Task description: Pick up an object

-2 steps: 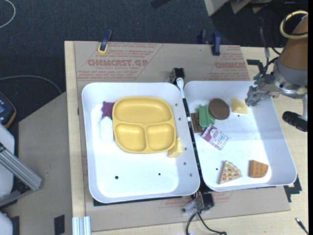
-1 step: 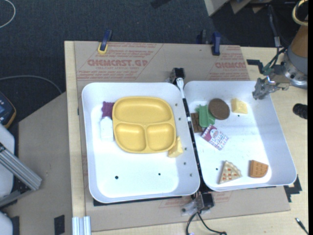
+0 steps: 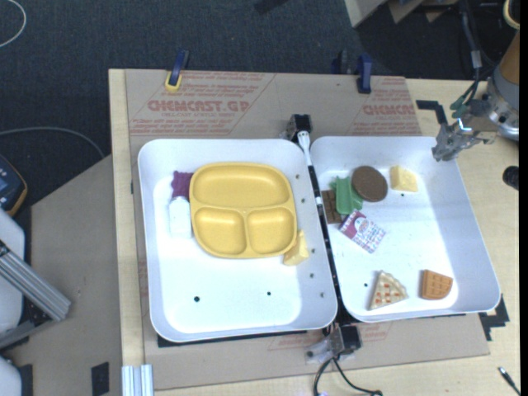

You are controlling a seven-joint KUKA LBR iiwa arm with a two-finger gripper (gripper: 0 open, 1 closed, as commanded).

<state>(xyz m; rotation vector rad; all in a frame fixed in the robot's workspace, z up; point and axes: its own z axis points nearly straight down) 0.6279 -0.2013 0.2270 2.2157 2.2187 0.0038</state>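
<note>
Gripper [image 3: 450,144] hovers at the right bin's [image 3: 474,221] rim, grip state unclear; cheese wedge [image 3: 403,178] lies toward its eight o'clock.

On my feed the table [image 3: 247,97] is a tan board with red printed lettering along its far strip. Two shallow white bins sit directly on it, side by side and touching at the middle: the left bin [image 3: 239,308] and the right bin [image 3: 462,221]. A yellow clamp [image 3: 174,78] and a blue clamp [image 3: 364,73] grip the far edge.
</note>
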